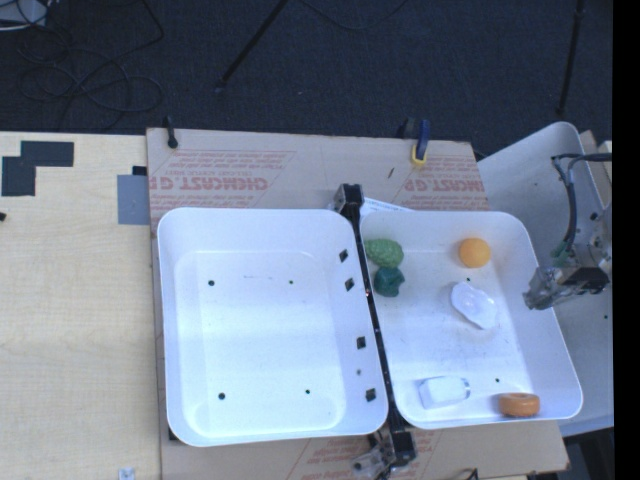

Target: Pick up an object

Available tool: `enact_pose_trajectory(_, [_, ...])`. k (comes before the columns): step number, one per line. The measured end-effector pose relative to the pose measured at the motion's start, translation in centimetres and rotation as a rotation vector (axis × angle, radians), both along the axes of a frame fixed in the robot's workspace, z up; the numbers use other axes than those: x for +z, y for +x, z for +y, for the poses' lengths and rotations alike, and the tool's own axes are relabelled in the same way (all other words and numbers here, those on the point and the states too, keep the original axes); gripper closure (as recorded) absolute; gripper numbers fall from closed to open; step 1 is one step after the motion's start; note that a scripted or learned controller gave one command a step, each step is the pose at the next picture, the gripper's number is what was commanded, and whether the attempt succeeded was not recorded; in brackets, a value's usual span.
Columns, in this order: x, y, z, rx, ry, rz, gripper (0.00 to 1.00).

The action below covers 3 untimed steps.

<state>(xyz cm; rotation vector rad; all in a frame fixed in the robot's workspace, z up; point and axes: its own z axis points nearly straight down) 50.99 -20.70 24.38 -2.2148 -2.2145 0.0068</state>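
The left bin (165, 268) lies farthest from the gripper, across the whole bench, on a cardboard sheet (230, 173) that also carries the right bin (566, 368). A row of black clips (361, 308) runs along the seam where the two bins meet. Just past that seam, well to the gripper's left, a light green lump (384, 252) touches a darker green lump (388, 281) below it. Toward the near edge of the right bin, down and left of the gripper, rests a flat white block (444, 391). Closer in, a white oval piece (473, 305) lies near the gripper's left, with an orange ball (474, 252) just above it, apart from it. An orange disc (519, 404) sits in the bin's near right corner, below the gripper. The gripper (545, 290) itself hangs at the right rim of the right bin, with none of these things in it; whether it is spread or pressed together cannot be told from this slant.
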Motion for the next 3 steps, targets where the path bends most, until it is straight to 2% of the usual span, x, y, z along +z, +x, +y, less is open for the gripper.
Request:
enact_pose_trajectory(1, [-8.5, 0.4, -0.4, 0.000, 0.000, 0.001, 1.00])
enact_pose_trajectory(2, [-8.0, 0.6, -0.5, -0.003, -0.003, -0.007, 0.00])
enact_pose_trajectory(3, [-1.6, 4.5, -0.7, 0.003, -0.006, -0.016, 0.00])
